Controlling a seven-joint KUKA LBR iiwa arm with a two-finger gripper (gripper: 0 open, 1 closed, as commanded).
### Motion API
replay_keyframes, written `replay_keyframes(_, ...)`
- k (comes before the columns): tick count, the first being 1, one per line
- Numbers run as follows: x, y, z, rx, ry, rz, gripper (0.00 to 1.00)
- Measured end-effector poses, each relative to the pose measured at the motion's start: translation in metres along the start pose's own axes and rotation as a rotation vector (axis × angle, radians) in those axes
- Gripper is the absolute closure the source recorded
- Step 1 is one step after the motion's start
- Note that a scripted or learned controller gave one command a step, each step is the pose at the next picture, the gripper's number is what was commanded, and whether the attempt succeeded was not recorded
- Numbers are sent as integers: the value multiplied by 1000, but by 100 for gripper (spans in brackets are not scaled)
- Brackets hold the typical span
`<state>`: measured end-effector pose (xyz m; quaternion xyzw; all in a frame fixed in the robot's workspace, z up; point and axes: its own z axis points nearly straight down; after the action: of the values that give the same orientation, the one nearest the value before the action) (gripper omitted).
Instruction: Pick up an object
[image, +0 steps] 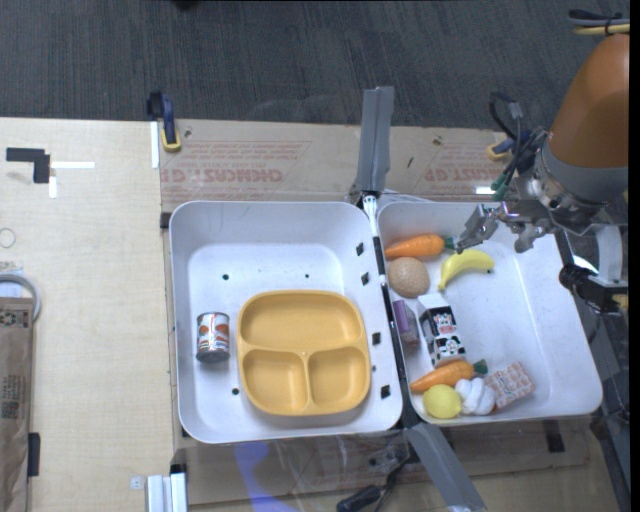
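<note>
Looking down at a slant, we see the grey arm's two-finger gripper (484, 226) hovering over the far side of the right white bin (560, 330), its fingers apart and holding nothing. Just beside its tips lie a curved yellow banana (466, 267) and an orange carrot (414, 246). In the left white bin (200, 240) we find a yellow three-section plastic tray (302, 352) and a small tin can (212, 336).
</note>
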<state>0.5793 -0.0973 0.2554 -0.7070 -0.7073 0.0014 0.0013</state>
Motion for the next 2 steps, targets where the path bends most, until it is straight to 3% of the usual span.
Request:
replay_keyframes(1,-1,0,-8,2,0,1,100)
replay_keyframes(2,4,28,114,-1,0,-149,100)
